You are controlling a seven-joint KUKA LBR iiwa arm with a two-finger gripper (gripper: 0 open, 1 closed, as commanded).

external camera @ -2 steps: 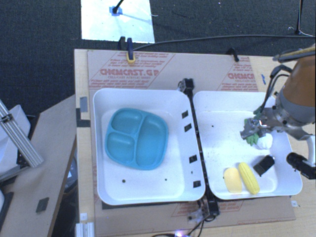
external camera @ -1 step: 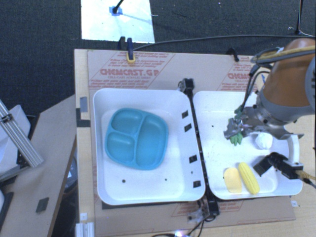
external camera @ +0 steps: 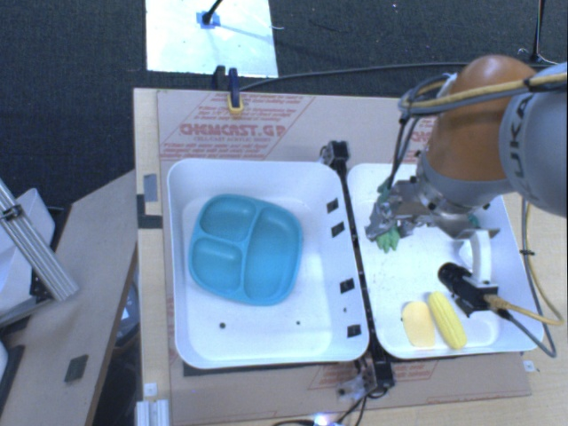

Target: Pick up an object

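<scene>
The gripper (external camera: 387, 229) sits low at the left edge of the right bin (external camera: 510, 229), a green object (external camera: 388, 240) poking out just under it. Whether that green piece is actually pinched, I cannot tell, nor how the hand is set. To do this well, I'd lift slowly and straight up, clear of the divider. Nearer the front lie 2 yellow pieces, a corn cob (external camera: 447, 319) and a yellow slice (external camera: 419, 324). The blue plate (external camera: 245, 248) fills the left bin (external camera: 177, 238).
</scene>
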